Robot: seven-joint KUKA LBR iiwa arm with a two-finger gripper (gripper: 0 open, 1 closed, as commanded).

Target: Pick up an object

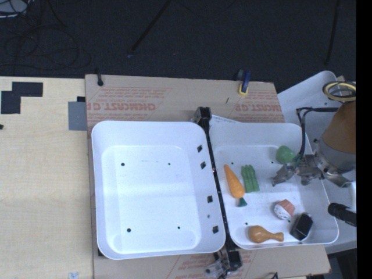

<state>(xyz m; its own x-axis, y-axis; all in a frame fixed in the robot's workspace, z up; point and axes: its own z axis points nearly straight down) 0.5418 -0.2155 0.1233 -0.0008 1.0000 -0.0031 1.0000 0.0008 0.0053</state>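
Toy carrot [233,182], lying lengthwise in the right bin [264,138], near its left wall, orange tip pointing far, green stub at the near end. Probably hollow plastic: light, stiff, smooth and a little slippery, so prone to rolling or squirting out under a pinch on the tapered tip. Best taken across the thick middle, fingers closing on the two long sides. Just beside it to the right, a ribbed green toy vegetable [250,178], close enough to crowd a finger on that side.

Counted in the right bin: one carrot, one ribbed green vegetable, one round green piece [285,153] toward the far right, one pink-and-white piece [283,208], one tan drumstick-shaped toy [265,234] at the near wall, one small black item [301,226] in the near right corner. Six in all, each apparently light plastic. Left bin [110,133]: nothing counted inside. Two bins on the counter [40,173].

End effector [283,175] low over the right half of the right bin, just near of the round green piece, well apart from the carrot. Fingers appear spread, with nothing seen between them. No grasp made yet, by this look.
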